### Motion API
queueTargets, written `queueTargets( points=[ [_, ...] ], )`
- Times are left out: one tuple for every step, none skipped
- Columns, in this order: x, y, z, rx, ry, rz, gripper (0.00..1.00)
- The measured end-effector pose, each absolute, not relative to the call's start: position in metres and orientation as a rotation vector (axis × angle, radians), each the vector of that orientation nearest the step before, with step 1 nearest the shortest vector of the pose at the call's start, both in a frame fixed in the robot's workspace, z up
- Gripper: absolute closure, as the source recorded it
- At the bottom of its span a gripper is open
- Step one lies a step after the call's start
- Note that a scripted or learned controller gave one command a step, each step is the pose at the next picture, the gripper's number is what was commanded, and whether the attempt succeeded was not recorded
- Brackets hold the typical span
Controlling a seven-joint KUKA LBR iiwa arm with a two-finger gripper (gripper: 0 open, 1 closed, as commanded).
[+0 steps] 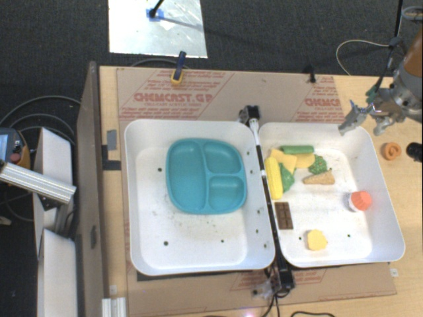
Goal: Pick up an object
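Dark carpet surrounds a wooden bench (198, 88) that carries two shallow white bins side by side. The left bin (149, 243) holds a teal divided plate (205, 176), set near its middle with bare floor on all sides. The right bin (380, 233) holds the candidate objects. A yellow corn cob (273, 177) lies close to the divider wall, long axis running top to bottom of the view. A green pod (297, 149) lies crosswise above it, beside a yellow piece (284, 158) and a green leafy item (318, 164). A tan wedge (319, 179) lies below these, with its long axis left to right. A brown chocolate bar (283, 214) lies lengthwise near the divider. A yellow block (316, 240) and a red-and-white round item (360, 201) sit well apart from the cluster, with bare floor around each. The gripper (360, 117) hangs above the right bin's far right corner, its fingers spread apart and gripping nothing, well apart from every object. An orange ring (392, 151) rests on the bench outside the bin.
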State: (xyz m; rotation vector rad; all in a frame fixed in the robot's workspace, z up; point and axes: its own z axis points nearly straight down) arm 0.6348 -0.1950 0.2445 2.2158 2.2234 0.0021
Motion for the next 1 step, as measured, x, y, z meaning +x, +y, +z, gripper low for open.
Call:
queueTargets(
  points=[
    [0.6470, -0.1619, 0.1431, 2.218, 2.234, -0.003, 0.00]
  ],
)
